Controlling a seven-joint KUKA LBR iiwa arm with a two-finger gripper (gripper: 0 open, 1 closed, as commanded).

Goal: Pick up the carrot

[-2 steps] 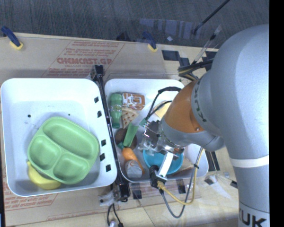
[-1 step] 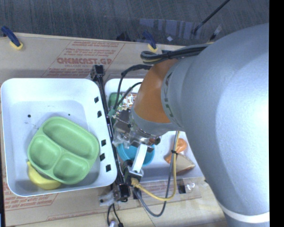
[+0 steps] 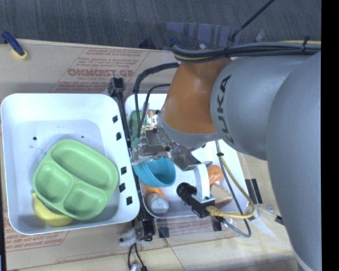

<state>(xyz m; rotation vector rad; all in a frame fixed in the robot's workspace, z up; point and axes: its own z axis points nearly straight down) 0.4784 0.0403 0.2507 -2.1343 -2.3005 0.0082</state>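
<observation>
The big grey arm (image 3: pixel 260 106) is reaching down into the right bin (image 3: pixel 137 107); the gripper (image 3: pixel 158 143) is sitting just above a blue cup (image 3: pixel 156 173); I cannot tell its state; the carrot (image 3: pixel 215 174) is lying to its right, partly hidden.

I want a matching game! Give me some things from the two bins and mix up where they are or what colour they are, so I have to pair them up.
Things:
1. divided plate
2. cup
3. yellow thing
4. arm

Clues:
A. blue, in the right bin
B. grey with an orange band, over the right bin
C. green, in the left bin
D. peeks out from under the plate's lower edge

Pairs: 1-C, 2-A, 3-D, 4-B
</observation>
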